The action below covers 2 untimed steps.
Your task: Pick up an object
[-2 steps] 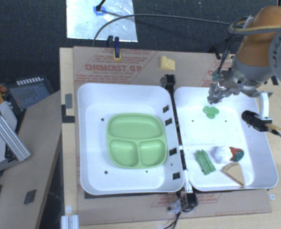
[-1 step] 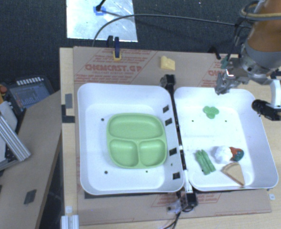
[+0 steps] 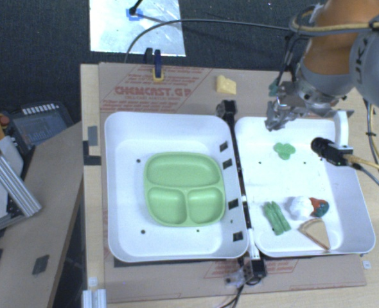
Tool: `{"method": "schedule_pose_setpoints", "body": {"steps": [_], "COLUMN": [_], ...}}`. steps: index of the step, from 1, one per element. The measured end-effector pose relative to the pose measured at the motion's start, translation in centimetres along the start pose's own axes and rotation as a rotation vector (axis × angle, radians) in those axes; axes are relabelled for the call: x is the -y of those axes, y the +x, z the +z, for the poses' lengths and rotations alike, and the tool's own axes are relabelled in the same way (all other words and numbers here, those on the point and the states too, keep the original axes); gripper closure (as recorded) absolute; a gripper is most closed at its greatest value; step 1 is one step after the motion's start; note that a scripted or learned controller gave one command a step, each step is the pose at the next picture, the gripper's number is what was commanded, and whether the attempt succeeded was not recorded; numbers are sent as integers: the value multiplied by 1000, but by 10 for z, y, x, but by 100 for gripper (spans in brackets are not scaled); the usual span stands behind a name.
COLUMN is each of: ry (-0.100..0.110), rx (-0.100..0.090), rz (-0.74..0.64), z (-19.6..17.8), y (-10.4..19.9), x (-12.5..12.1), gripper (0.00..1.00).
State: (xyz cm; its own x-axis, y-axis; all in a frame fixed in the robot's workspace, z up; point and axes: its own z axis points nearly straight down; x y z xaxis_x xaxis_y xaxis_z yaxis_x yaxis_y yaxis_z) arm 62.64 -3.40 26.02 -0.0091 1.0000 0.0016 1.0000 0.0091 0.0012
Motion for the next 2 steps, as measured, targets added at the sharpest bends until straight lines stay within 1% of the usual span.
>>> {"method": "schedule_pose_setpoints", "body": {"steps": [2], "ry": [1], "rx": [-1], "rz": [-1], "z": [29], "y": [112], "x": [24], "gripper": [100]}}
